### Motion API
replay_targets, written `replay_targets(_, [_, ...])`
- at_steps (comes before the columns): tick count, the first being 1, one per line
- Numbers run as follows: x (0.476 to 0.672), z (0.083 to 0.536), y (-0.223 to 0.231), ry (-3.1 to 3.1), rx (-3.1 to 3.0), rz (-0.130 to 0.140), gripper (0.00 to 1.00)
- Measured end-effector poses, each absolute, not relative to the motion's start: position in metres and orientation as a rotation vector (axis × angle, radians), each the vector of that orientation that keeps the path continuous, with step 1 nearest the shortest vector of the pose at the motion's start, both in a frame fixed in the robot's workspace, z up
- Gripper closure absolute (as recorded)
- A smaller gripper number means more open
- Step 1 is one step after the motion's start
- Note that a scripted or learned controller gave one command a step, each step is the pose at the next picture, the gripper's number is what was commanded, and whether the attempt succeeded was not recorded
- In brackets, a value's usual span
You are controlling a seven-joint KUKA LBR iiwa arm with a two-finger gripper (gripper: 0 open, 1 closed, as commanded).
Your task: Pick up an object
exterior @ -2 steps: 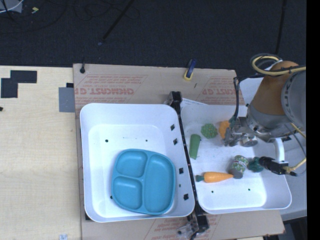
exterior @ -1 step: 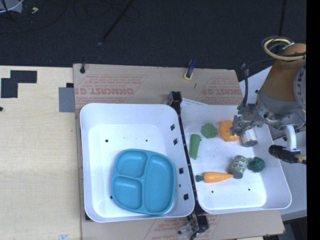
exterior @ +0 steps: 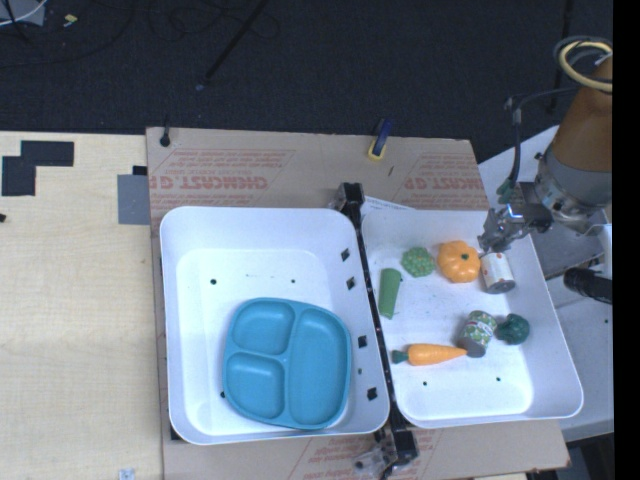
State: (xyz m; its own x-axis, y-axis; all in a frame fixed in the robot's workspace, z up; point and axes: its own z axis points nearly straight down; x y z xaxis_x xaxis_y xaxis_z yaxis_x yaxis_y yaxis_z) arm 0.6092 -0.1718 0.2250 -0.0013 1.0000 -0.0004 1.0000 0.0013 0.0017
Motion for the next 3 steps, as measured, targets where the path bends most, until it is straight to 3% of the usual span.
replay_targets(1, [0.609,0.227,-0.172,2.226,2.219,-0.001,1.00])
replay_targets(3, [0.578,0.222,-0.065,2.230,2.221,-0.002,1.00])
